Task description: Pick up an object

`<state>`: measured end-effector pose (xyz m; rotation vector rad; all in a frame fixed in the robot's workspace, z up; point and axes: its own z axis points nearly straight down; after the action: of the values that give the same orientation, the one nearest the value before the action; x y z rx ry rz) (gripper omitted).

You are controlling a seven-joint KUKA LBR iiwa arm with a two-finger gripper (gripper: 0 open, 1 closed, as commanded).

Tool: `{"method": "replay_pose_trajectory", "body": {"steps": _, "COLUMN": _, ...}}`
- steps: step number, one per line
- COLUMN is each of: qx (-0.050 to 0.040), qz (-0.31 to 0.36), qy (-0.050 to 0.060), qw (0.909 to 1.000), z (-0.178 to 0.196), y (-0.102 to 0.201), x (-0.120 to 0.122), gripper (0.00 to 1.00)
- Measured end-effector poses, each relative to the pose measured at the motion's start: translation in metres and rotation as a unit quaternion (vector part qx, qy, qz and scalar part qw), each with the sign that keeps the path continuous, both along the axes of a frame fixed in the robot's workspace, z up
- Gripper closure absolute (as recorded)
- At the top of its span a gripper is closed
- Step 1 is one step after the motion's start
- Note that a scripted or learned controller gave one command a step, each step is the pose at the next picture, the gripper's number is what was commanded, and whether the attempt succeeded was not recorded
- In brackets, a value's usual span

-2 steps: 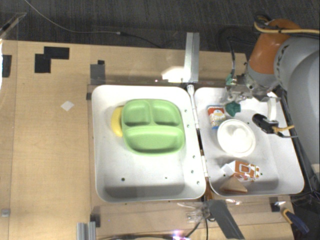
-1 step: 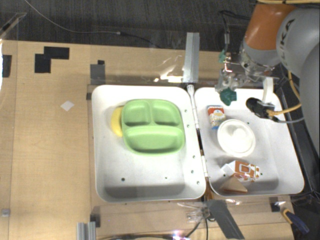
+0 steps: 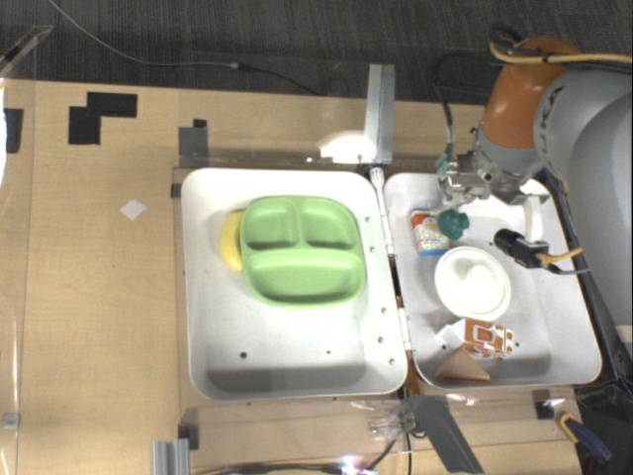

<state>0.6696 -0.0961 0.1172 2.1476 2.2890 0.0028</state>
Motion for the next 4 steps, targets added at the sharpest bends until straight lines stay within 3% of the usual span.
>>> {"method": "replay_pose_trajectory", "body": {"steps": 1, "qx": 0.0000, "qz": -0.003, "qy": -0.003, "qw": 1.0000, "z": 0.138, "y": 0.030, "x": 0.001, "gripper": 1.00}}
{"method": "replay_pose_trajectory", "body": {"steps": 2, "qx": 0.0001, "qz": -0.003, "qy": -0.002, "qw": 1.0000, "z": 0.137, "y": 0.030, "x": 0.001, "gripper": 0.00}}
{"method": "replay_pose_trajectory", "body": {"steps": 3, "qx": 0.0000, "qz": 0.067, "qy": 0.000, "qw": 0.9978, "z": 0.006, "y": -0.007, "x": -0.017, "gripper": 0.00}}
{"method": "replay_pose_trajectory", "body": {"steps": 4, "qx": -0.0005, "qz": 0.141, "qy": -0.002, "qw": 0.9900, "z": -0.030, "y": 0.005, "x": -0.019, "gripper": 0.00}}
